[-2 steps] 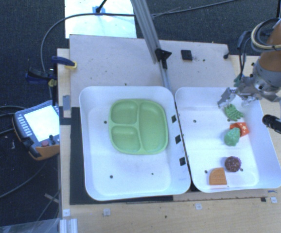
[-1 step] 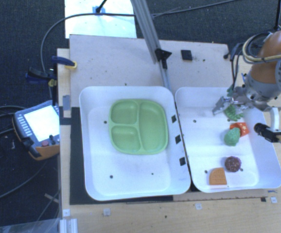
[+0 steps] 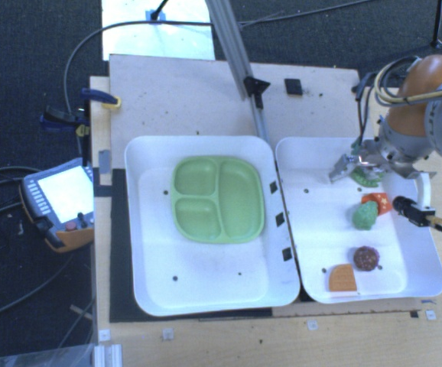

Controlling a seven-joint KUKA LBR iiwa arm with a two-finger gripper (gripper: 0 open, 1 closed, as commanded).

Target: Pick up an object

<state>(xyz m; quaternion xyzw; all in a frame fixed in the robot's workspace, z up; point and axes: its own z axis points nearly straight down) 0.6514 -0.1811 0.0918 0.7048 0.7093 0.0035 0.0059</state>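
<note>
My gripper point(image 3: 349, 167) hangs over the upper middle of the right bin point(image 3: 313, 228), with the arm coming in from the right. A small green thing point(image 3: 368, 179) shows right under the wrist, and I cannot tell whether it is held. Below it lie a green lumpy object point(image 3: 365, 215) and, touching it, a small red-orange object point(image 3: 377, 202). Farther toward the front sit a dark brown round object point(image 3: 366, 258) and an orange wedge point(image 3: 342, 279).
The left bin point(image 3: 152, 266) holds a pale green divided plate point(image 3: 219, 199). A grey pole point(image 3: 232, 37) slants across the board behind the bins. Black clips sit on the ridge between the bins. A handheld pendant point(image 3: 60, 205) lies off the bench at left.
</note>
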